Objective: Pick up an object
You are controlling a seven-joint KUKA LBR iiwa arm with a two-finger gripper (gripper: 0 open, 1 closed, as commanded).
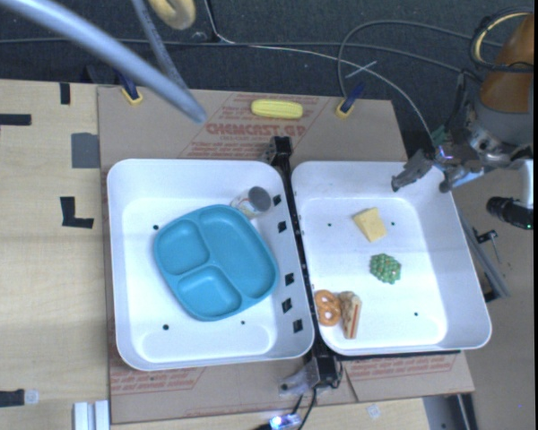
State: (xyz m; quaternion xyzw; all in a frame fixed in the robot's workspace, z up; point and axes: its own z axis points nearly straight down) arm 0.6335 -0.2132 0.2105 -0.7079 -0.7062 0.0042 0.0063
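I see the table (36, 240) carrying two white bins side by side. The left bin (130, 330) holds a blue plate (215, 262) with three compartments, and a small grey cup (255, 200) lies tipped just beyond the plate's far right edge. The right bin (439, 285) holds the likely picks: a yellow block (370, 224) toward the far side, a green ball (385, 268) near its middle, and a pretzel (327, 306) touching a wafer (351, 315) at the near left.

My arm (507, 70) sits at the far right, and the end effector (426, 170) hangs over the right bin's far right rim, carrying nothing. I cannot tell whether it is open or closed from this angle.

I judge this as the approach step: nothing is picked yet. Next I need to swing left and toward the near side, line up over one item and descend. The block is nearest, and nothing stands between it and the end effector.

Beyond the bins, a yellow banana (276, 109) rests on cardboard (242, 133), out of the way.
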